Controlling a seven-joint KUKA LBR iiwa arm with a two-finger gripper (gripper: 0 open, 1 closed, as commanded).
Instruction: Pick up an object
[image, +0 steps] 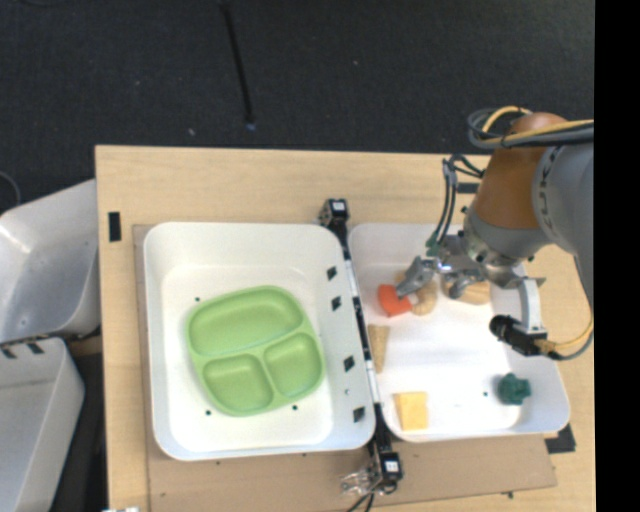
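red block (393, 300): small, smooth, touching the gripper (418, 283) tip | gripper: can't tell if it grips | green plate (255, 348): plastic, far left

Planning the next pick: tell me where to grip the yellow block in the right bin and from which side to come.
Take the yellow block across its two flat opposite sides, coming straight down from above. It lies flat near the right bin front wall, apart from the other pieces, so the claw probably has room around it.
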